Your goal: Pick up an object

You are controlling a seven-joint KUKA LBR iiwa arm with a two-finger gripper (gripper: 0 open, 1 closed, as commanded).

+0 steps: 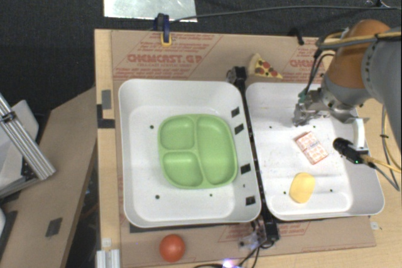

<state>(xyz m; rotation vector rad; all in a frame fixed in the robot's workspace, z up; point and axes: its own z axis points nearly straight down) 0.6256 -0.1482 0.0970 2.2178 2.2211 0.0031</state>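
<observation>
Down in the right bin (361,201), the claw (306,113) hangs low over the white floor near the far side, just above a small pink-patterned card (311,147) that lies flat and apart from it. Whether the claw is apart or together cannot be told from this angle. A yellow lemon-like object (301,187) rests nearer the front of the same bin. The left bin (141,210) holds a green divided plate (196,150). On the desk (182,53), a toy pizza slice (264,67) sits behind the bins and an orange-red ball (171,247) in front.
</observation>
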